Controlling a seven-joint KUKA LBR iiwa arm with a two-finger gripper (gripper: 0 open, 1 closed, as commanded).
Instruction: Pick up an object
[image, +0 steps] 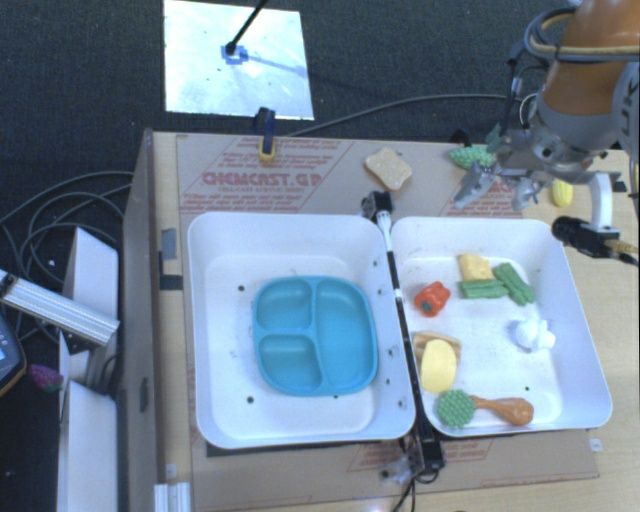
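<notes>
Camera view, from above at a slant. Two shallow white bins side by side on a cardboard-covered bench (300, 175).

Left bin (215, 300): a blue divided plate (315, 335) lying flat near the middle, three compartments up.

Right bin (575, 340): a red pepper (432, 297) near the left wall; a yellow block (474, 266) touching green bean pods (500, 285) toward the back; a small white object (532, 334) near the right wall; a pale yellow piece (437, 365) on a tan slice just left of centre; a green round-headed toy with a tan handle (480, 408) along the front wall.

On the bench behind the bins: a toy bread slice (388, 168), a green leafy toy (470, 155), a small yellow item (562, 193) beside the arm, a yellow-and-blue clamp (266, 135).

Arm (590, 70) entering from the right, orange band up top; pincer (497, 187) above the bench just behind the right bin's back rim, fingers spread apart, nothing between them, well apart from the objects in the bin.
</notes>
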